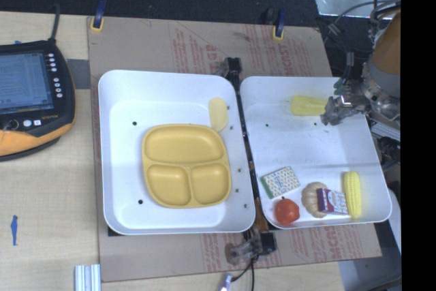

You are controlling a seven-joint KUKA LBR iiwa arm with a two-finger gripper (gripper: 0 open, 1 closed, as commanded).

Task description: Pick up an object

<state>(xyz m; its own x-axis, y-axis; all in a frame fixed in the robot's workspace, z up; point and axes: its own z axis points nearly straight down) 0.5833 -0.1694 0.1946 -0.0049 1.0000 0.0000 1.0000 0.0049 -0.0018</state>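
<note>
The claw [332,112] sits over the right bin [310,160], near that bin's far right corner, with the grey arm [381,88] reaching in behind it. Its tip is just beside the right end of a yellow block [306,105], which lies flat on the bin floor near the far wall. Whether the claw is released or clenched cannot be told, and the block does not show between its fingers.

Along the near wall of the right bin lie four more things. A green-and-white card [280,181] rests tilted, closest to the bin's left wall. Just beside it, toward the near corner, is a red tomato [287,212]. To the tomato's right is a tan bun [315,198] with a small red-and-white packet [334,202] touching it, and an ear of corn [352,193] stands lengthwise just beside the packet, near the bin's right wall.

The left bin [122,146], touching the right bin along its side, holds a yellow divided tray [186,165] near its middle. A pale yellow oval piece [218,113] lies just beyond the tray's far right corner. On the counter [41,215], well left of the right bin, is a tablet [30,95] with an orange case.
</note>
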